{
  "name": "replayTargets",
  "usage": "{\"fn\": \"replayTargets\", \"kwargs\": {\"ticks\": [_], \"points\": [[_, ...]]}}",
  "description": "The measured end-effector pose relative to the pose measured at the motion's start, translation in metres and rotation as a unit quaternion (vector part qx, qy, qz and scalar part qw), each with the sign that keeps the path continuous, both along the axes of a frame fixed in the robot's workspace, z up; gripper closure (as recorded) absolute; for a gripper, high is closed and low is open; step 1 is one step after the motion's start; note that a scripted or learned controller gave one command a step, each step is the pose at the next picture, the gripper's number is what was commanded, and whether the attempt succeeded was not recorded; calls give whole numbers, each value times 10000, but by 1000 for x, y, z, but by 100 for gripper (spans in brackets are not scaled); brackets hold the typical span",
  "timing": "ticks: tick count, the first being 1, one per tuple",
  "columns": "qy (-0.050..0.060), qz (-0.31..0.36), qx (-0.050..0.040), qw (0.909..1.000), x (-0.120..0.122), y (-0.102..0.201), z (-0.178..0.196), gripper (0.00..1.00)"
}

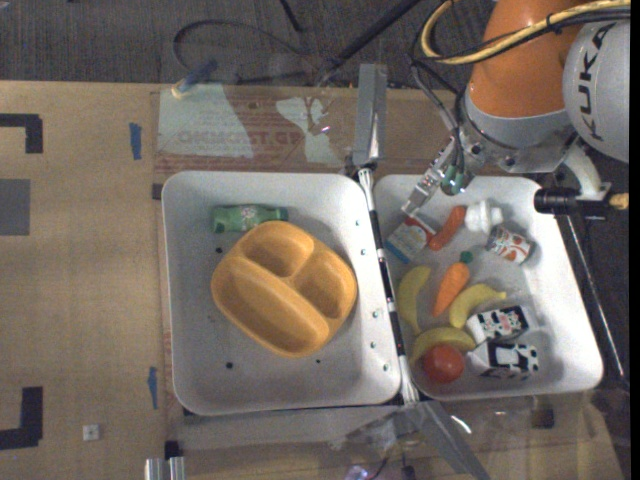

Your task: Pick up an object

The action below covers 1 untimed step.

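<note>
Several toy foods crowd the right bin (pixel 592 360), the first observer says, and the gripper (pixel 437 182) hangs over its rear left corner. Whether it is open or closed cannot be told from this angle.

The second asks which piece it would most likely take.

Probably the small red-and-white carton (pixel 409 238) just below it, the first answers, lying by the bin's left wall beside a slim red-orange piece (pixel 450 226). The carton looks boxy, with a blue patch, and tilted on its side.

And how would it handle?

Light and fairly stiff, the first judges, likely hollow plastic with a smooth skin that could slip. Its flat opposite faces seem the best hold. The wall close by leaves little room on that side, so a squeeze across the free faces looks safer.
</note>
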State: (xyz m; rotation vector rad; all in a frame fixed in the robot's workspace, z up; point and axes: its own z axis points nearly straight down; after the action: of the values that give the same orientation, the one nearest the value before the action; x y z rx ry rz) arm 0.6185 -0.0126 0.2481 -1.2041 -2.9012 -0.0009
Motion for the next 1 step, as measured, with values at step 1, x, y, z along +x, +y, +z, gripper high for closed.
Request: {"fn": "replayTargets", "kwargs": {"ticks": [1], "points": [[-11,626,-7,9980,-17,-38,41,100]]}}
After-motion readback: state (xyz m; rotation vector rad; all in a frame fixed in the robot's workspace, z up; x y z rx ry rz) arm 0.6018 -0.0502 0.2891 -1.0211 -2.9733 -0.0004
